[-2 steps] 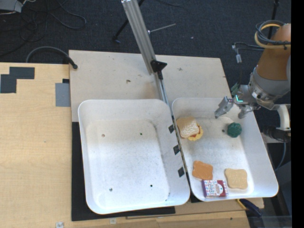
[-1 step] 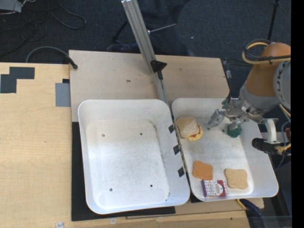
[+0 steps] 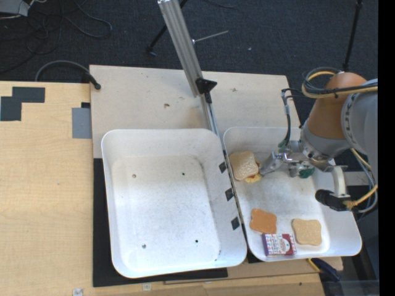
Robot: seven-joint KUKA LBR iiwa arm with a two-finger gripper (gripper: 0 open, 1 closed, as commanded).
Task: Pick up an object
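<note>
Four flat items (image 3: 244, 164) lie beside pincer (image 3: 266, 167).

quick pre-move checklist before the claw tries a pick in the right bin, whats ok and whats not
1. Claw over the right bin: ok.
2. Target nearby: tan sandwich piece with a yellow bit beside the claw tip: ok.
3. Object between the claw's tips: cannot tell.
4. Contact with the sandwich piece: cannot tell, they look very close.
5. Room near the bin's left wall, which the sandwich piece sits against: not ok, tight.
6. Other items apart from the target: orange slice, tan slice, small printed packet: ok.
</note>
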